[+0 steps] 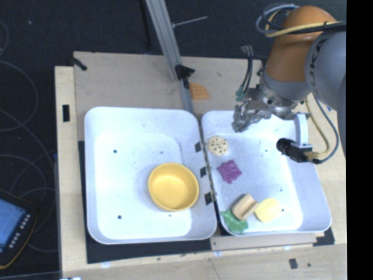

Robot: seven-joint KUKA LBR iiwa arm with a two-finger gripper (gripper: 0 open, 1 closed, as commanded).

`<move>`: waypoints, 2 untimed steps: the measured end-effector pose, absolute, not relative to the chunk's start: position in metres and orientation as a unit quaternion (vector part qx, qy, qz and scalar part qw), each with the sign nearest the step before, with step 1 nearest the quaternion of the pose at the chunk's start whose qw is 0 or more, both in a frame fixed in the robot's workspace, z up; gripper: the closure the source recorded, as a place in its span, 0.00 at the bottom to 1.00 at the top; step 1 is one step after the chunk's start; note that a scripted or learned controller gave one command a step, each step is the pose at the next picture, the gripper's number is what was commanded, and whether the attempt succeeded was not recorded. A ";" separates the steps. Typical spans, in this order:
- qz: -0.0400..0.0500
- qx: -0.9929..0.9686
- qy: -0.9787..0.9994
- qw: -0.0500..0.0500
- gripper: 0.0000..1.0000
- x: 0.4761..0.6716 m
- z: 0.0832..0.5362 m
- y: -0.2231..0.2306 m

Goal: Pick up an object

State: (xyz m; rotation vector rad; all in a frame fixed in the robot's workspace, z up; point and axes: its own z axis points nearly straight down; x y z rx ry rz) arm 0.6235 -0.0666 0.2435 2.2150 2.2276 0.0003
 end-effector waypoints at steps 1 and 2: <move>0.001 0.704 0.710 0.000 1.00 0.619 0.252 -0.008; 0.000 0.704 0.710 -0.001 1.00 0.614 0.244 0.053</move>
